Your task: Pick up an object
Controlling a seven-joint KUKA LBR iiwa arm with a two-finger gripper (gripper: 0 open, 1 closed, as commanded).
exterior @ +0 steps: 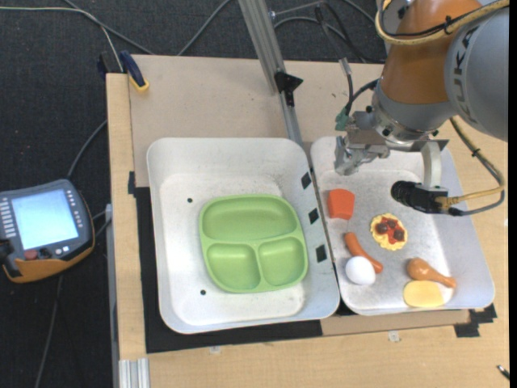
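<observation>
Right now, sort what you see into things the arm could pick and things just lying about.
For the job, all in the right bin:
orange block
small pizza
carrot
white egg
drumstick
yellow piece
gripper, hanging above the bin's far end

Lying about:
green divided plate in the left bin
teach pendant

Dark carpet floor [56,71] around pale wooden bench [202,95].

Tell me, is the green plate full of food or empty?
Empty. The green plate in the left bin shows three bare compartments; the toy food lies in the right bin.
</observation>
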